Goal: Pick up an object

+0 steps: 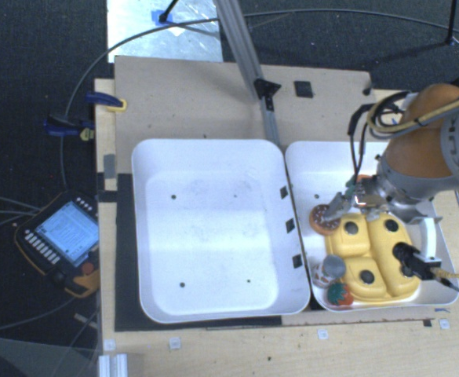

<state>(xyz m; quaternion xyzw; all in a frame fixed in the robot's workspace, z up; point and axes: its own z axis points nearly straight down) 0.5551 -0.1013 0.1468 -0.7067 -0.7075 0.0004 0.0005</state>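
The right bin (315,159) holds a cluster of objects in its near half. A large yellow moulded piece (374,261) with dark round holes lies there. Left of it sits a round brown and pink ring (321,219). A small grey object (333,267) and a green and red object (338,292) lie near the bin's front left corner. My gripper (345,203) hangs low over the bin, just right of and above the ring and at the back edge of the yellow piece. The wrist (417,159) hides part of the bin behind it.
The left bin (147,210) stands beside the right one, with black clips (290,225) along the shared rim. A slanted metal pole (241,42) reaches in at the back. A teach pendant (60,238) and cables lie on the floor to the left.
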